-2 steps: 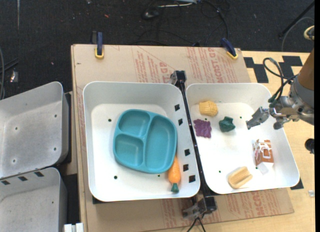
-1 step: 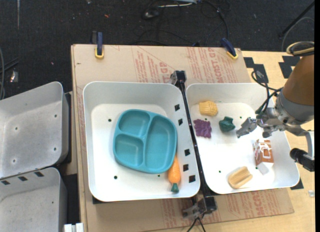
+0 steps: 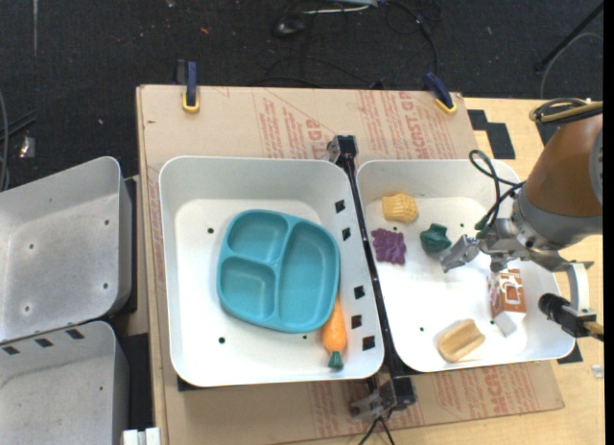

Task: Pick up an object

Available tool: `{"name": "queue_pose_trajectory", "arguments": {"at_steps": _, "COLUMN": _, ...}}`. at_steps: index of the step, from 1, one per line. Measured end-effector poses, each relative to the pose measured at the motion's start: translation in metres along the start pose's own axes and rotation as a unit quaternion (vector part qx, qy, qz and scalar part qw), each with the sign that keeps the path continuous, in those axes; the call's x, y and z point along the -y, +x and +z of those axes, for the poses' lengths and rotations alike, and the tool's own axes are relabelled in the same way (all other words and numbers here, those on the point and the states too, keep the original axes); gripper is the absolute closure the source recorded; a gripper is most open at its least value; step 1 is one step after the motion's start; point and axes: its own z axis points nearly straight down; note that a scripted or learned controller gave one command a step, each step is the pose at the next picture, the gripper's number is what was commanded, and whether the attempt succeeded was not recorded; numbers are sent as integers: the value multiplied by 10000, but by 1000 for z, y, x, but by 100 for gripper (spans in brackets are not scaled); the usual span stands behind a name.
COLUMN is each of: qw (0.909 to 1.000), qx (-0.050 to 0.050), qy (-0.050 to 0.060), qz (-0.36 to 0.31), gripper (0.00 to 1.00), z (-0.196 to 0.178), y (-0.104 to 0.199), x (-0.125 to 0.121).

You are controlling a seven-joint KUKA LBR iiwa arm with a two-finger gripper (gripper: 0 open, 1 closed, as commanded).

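On the bench's right bin [image 3: 422, 362], the gripper [image 3: 459, 253], its grip state unclear, hovered beside the green toy [image 3: 436, 238], seemingly mid-approach, needing a descent.

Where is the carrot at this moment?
The carrot lies in the left bin, near its front right corner, beside the teal plate.
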Motion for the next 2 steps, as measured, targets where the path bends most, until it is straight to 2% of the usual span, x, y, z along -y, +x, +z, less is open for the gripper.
{"name": "queue_pose_trajectory", "arguments": {"at_steps": 1, "qw": 10000, "qx": 8, "qy": -12, "qz": 2, "gripper": 100, "z": -12, "y": -1, "x": 0}}
{"name": "queue_pose_trajectory", "arguments": {"at_steps": 2, "qw": 10000, "qx": 14, "qy": -30, "qz": -15, "gripper": 100, "z": -61, "y": 8, "x": 3}}
